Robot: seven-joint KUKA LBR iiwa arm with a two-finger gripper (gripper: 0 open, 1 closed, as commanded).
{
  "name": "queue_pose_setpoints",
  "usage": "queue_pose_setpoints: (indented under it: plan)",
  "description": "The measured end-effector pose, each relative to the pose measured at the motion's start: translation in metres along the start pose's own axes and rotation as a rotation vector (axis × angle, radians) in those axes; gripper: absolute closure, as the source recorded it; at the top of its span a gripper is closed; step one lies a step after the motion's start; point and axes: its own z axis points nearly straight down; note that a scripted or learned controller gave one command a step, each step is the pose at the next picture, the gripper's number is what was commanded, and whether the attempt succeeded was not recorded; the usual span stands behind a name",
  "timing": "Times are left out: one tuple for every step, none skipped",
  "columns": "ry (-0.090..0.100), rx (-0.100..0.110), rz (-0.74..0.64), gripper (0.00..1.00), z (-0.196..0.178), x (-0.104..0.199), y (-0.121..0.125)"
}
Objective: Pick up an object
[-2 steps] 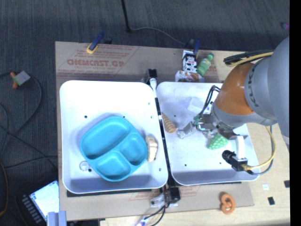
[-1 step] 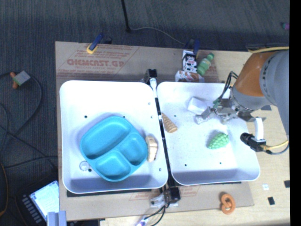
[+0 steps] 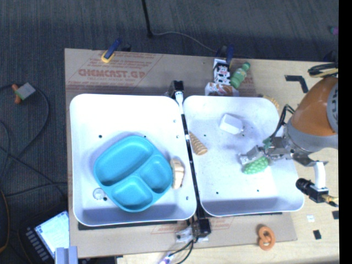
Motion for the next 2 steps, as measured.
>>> queue_pose_setpoints:
  plan:
    - [-0.011, 0.001, 0.003, 1.00, -0.008, -0.004, -0.002]
    - [-0.014, 0.006, 0.007, 1.00, -0.079, 0.077, 0.049]
